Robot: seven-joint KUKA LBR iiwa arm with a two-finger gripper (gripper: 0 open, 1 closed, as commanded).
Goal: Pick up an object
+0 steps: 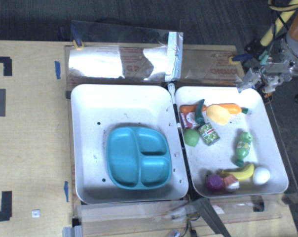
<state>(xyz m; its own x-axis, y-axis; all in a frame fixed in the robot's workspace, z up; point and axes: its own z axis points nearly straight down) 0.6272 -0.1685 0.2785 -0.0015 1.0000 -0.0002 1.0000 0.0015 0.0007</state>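
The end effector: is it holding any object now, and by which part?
Nothing is held. The end effector hangs above the right bin's far corner, with no object between it.

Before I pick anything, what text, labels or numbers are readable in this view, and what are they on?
Nothing reads clearly.
Reddish print on the cardboard behind the bins: letters there, too blurred to quote.
Patterned label on the small green-and-white packet in the right bin: too small to read.
Label on the green bottle: unreadable.
Blue divided tray: no print seen.
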